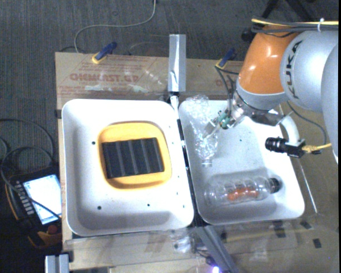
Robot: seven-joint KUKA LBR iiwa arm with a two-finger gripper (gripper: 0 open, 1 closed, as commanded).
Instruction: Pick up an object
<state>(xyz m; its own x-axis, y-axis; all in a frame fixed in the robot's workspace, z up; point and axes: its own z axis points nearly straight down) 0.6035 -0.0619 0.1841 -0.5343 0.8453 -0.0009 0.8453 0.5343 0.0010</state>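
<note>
Objects: 1 yellow tray (135, 155) left bin (79, 152), 2 clear bottles right bin (256, 135).

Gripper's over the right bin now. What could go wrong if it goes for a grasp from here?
The gripper hangs above crinkled clear plastic near the right bin's back corner; a thin, see-through piece like that may slip or crumple. The clear bottle lies on its side, so a nudge might roll it.

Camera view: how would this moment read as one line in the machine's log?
gripper: over right bin, at crumpled clear plastic | clear bottle: lying in right bin | yellow tray: left bin
</note>
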